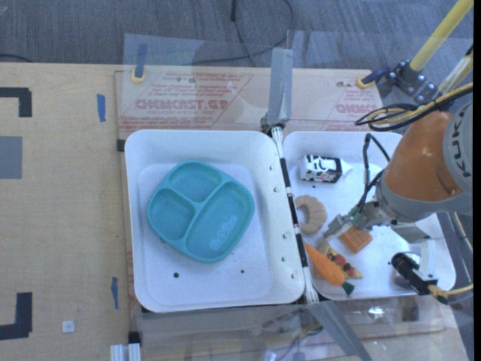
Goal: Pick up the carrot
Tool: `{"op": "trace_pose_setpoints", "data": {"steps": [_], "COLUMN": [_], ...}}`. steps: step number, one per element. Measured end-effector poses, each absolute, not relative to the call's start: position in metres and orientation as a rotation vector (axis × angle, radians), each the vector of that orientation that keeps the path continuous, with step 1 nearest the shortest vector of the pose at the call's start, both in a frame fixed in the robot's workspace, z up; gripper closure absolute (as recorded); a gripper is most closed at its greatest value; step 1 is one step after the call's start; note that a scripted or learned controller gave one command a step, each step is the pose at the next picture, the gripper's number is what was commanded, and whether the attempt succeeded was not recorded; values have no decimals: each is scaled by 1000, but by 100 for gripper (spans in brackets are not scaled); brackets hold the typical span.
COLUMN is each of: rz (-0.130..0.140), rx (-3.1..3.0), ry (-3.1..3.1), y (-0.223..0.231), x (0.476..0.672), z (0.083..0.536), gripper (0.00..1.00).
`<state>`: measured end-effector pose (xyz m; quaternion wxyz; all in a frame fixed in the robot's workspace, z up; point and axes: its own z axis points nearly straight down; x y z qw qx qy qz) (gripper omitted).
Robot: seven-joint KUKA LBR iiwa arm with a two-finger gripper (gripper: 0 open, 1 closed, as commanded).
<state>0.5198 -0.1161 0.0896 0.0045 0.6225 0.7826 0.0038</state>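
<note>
The carrot [324, 264] is orange with a green tip. It lies slanted in the right bin [443, 273], near that bin's front left corner. My gripper [340, 226] hangs low over the right bin, a short way above and to the right of the carrot's thick end. It is right next to an orange square piece [356, 240]. The carrot rests on the bin floor, apart from the gripper. The grey arm with its orange band [422, 164] covers the bin's right side.
A beige ring-shaped piece [310, 213] lies just left of the gripper. A black-and-white box [322, 168] sits at the back of the right bin. A small red-and-yellow item [348, 265] touches the carrot's right side. The left bin [143, 153] holds a teal divided plate [201, 210].
</note>
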Motion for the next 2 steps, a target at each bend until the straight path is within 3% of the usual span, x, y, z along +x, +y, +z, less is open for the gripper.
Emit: {"op": "trace_pose_setpoints", "data": {"steps": [1,2], "rz": [15,16], "rx": [1953,2279], "ry": [2442,2145], "y": [-119,-115], "x": [521,484], "z": [100,90], "gripper": [100,100]}}
